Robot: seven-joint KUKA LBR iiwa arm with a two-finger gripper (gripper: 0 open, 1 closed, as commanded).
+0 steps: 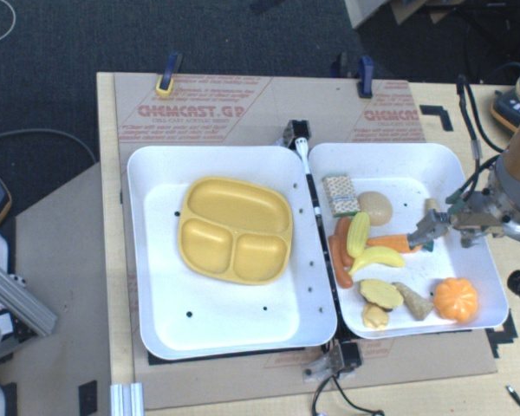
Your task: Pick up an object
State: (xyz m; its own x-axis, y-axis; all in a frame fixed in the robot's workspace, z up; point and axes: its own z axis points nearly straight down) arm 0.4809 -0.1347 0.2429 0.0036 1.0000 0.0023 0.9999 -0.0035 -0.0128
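The gripper (pixel 431 230) hangs low inside the right bin (pixel 416 159), in its right half, and it points toward the pile of toy food in the middle. I cannot tell from this view how the tool is set; the tip is small and partly dark against the bin floor.

The nearest thing to the gripper is the toy carrot (pixel 390 243). It lies just left of the gripper tip, perhaps touching it. Its long axis runs left to right, so it points almost straight at the tool. I judge the carrot is the thing the arm goes for, and the gripper must close across this axis, not along it.

Left of the carrot lie a banana (pixel 377 259) and a yellow corn cob (pixel 358 232), touching each other. An orange pumpkin (pixel 456 298) sits below the gripper, apart from it. The yellow divided plate (pixel 235 230) rests in the left bin (pixel 156 232), far from the gripper.
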